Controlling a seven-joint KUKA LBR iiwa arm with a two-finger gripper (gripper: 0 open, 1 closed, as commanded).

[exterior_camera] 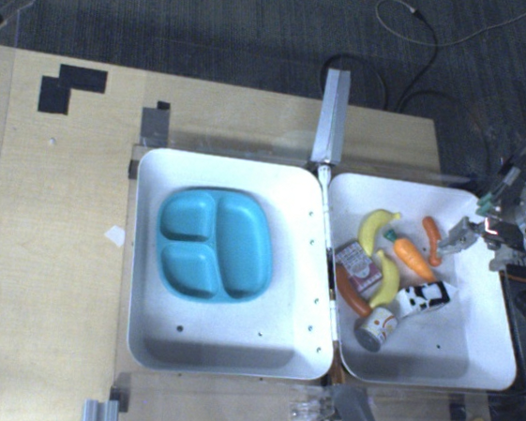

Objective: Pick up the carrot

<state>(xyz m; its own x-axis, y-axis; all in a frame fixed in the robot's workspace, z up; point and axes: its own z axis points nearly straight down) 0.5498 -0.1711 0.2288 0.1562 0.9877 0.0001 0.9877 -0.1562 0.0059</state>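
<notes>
Orange carrot lies in right bin, beside bananas. Tool hovers just right of it; finger state unclear.

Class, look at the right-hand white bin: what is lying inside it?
Inside the right bin: a carrot, two bananas, a small orange piece, a can, a black-and-white item and a packet. Anything beneath them is covered.

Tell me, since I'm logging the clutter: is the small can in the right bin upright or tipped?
Tipped. The can lies on its side in the right bin, its round end facing the camera.
</notes>
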